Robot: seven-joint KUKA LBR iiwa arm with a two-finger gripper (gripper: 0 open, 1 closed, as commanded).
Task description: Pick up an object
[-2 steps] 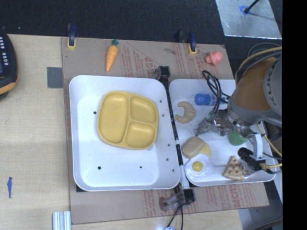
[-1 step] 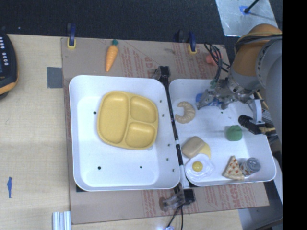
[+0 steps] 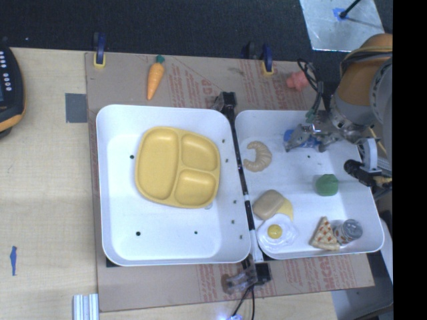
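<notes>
- Two white bins stand side by side on the worktop (image 3: 47,179): the left bin (image 3: 120,239) and the right bin (image 3: 300,179).
- One claw (image 3: 308,137) hangs low over the far part of the right bin; whether it is wide or narrow cannot be told.
- One small blue object (image 3: 291,137) lies just left of the claw; contact cannot be told.
- One croissant (image 3: 257,155) lies left of the claw, nearer the bins' shared wall.
- One green ball (image 3: 327,185) sits a little nearer the camera than the claw, slightly to its right.
- One bread piece (image 3: 269,203), one fried egg (image 3: 277,233), one pizza slice (image 3: 325,236) and one tin can (image 3: 350,230) lie along the right bin's near side, well apart from the claw.
- One yellow divided plate (image 3: 177,166), with three compartments, lies in the left bin, far left of the claw.
- One carrot (image 3: 155,77) and one pink object (image 3: 297,80) lie outside the bins, beyond the claw.
</notes>
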